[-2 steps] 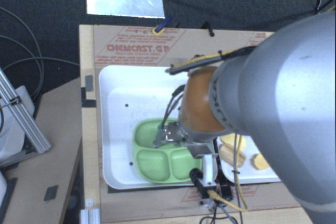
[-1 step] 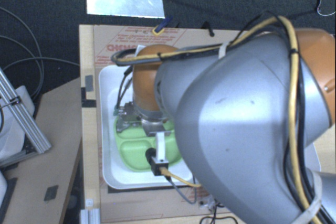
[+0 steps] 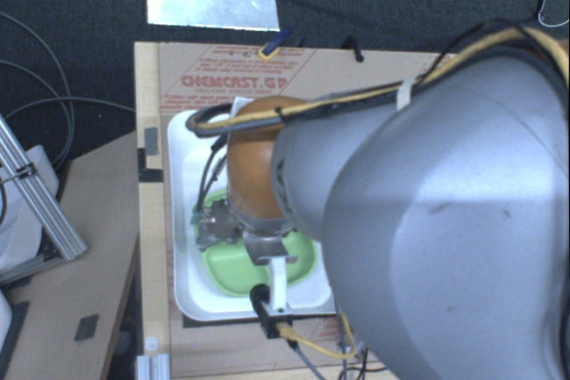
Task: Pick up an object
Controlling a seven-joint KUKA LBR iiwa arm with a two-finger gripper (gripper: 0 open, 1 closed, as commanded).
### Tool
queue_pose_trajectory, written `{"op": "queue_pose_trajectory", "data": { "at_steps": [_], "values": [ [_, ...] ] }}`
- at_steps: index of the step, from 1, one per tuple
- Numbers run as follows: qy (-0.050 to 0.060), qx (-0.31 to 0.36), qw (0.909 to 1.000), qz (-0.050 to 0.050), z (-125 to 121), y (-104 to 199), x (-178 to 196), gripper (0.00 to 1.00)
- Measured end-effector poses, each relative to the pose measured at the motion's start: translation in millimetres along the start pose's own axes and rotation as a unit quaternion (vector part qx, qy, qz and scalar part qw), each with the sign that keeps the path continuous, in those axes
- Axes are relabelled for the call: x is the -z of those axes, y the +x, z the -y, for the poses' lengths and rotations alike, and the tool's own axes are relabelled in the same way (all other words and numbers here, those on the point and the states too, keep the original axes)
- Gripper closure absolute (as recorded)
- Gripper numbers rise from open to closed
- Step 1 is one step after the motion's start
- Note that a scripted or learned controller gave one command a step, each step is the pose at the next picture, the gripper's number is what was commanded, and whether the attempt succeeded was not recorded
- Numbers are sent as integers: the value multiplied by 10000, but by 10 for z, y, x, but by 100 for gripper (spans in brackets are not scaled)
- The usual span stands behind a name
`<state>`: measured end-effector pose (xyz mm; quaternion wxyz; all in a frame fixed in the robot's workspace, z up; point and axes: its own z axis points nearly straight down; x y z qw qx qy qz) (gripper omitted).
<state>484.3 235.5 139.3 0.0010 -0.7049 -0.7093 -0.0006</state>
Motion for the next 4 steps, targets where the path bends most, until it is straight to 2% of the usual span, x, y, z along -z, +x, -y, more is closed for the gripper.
{"op": "queue_pose_trajectory", "data": {
  "at_steps": [1, 2, 3, 4],
  "values": [
    [-1, 1, 10000, 2, -26, -9, 75, 100],
    [48, -25, 10000, 0, -7, -4, -548, 100],
    [-102, -10, 9999, -26, -570, -10, 1149, 100],
    [13, -1, 10000, 8, -1, -6, 916, 100]
  ]
}}
